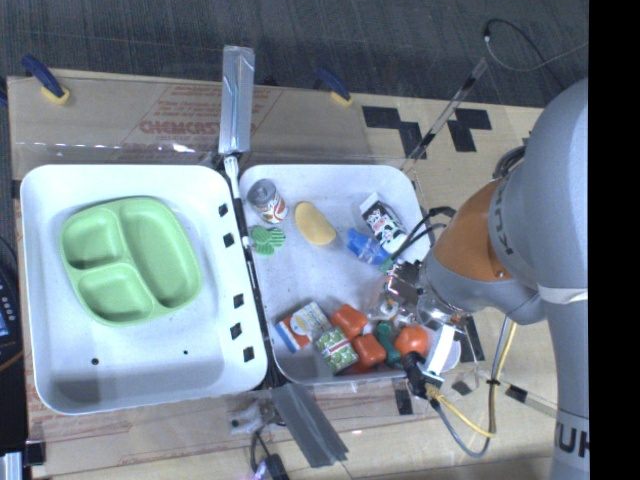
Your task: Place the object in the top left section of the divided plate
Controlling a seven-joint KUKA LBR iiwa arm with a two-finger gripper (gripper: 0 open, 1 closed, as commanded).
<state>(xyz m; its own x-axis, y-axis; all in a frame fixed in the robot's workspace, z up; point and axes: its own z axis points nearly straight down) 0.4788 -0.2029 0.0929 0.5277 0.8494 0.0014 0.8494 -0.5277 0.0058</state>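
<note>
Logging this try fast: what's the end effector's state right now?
End effector: low over the toys in the right bin's lower right corner; open or closed cannot be told.

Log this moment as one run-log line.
gripper: low over right bin clutter | fingers: cannot tell | divided plate: left bin, no object placed

The arm's wrist hides the end effector (405, 333) fingers and the right bin's (330, 183) lower right corner.

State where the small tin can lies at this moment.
The small tin can lies in the right bin's top left corner, left of the yellow object, just above the green toy.
</note>
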